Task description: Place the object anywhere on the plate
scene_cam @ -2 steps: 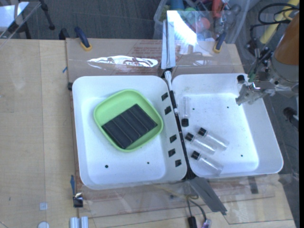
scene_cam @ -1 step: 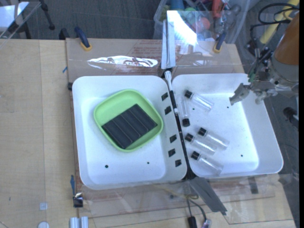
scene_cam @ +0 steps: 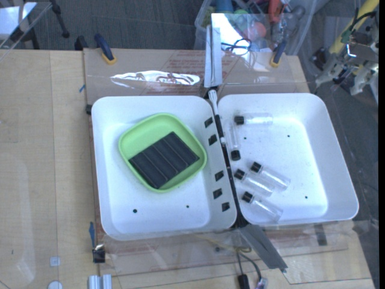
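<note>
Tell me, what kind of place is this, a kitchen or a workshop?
Most likely a lab test bench, not a kitchen: two white bins sit clamped on a wooden bench, one holding clear vials, the other a green plate, with cables trailing beneath.

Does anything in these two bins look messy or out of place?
Nothing is broken or spilled. The clear vials lie on their sides, scattered at different angles in the right bin. The dark ridged block sits on the green plate.
</note>
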